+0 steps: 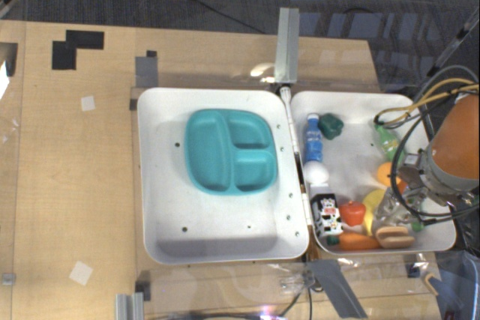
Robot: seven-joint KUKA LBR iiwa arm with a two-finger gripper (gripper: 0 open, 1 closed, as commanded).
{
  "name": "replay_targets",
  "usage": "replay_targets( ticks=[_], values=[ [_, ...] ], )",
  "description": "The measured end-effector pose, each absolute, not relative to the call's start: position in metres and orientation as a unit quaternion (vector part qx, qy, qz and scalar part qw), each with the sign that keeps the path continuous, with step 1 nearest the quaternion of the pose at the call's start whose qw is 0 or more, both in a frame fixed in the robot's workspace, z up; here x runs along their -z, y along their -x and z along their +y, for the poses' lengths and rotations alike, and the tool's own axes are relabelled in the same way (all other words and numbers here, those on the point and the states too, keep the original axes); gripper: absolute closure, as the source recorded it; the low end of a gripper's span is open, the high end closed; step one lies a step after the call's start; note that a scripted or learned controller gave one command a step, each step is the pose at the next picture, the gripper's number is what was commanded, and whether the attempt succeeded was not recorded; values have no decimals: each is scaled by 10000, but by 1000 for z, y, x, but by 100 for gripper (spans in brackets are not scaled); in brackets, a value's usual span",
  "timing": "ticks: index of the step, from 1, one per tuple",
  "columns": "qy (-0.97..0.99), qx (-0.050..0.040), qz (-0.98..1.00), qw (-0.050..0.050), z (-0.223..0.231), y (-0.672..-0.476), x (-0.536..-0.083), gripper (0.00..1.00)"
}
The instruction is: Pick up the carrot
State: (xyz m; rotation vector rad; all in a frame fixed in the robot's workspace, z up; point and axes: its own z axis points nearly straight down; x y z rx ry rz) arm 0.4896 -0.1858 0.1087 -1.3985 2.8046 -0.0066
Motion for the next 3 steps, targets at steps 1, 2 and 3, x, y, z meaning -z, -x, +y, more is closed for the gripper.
replay_targets(
  ticks=[1,2,3],
  values=[
    [3603,50,9328,77,-127,-515,-125,100],
    [4594,67,8882,77,-100,-518,-92,100],
    [6086,40,7935,43,-134,-498,-160,100]
  ],
)
